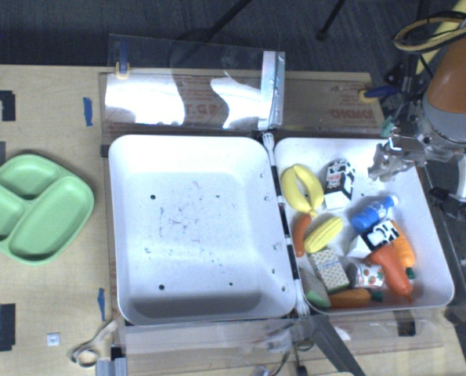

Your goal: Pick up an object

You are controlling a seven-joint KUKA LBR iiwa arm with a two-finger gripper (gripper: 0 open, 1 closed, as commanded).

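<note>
The right bin (436,233) holds a heap of toy food. In it lie a yellow banana (299,186), a black-and-white carton (339,176), a corn cob (323,233), a blue bottle (371,213), a large orange carrot (399,261), a cracker box (330,272) and a small can (370,276). My gripper (385,163) hangs over the bin's far right corner, right of the carton and above the blue bottle. Nothing is visibly held in it.
The left bin (139,155) sits beside the right one, sharing a middle wall. A green divided plate (33,206) lies on the bench at far left. A clear upright panel (193,92) stands behind the bins. Cables and the arm's body (452,92) crowd the right side.
</note>
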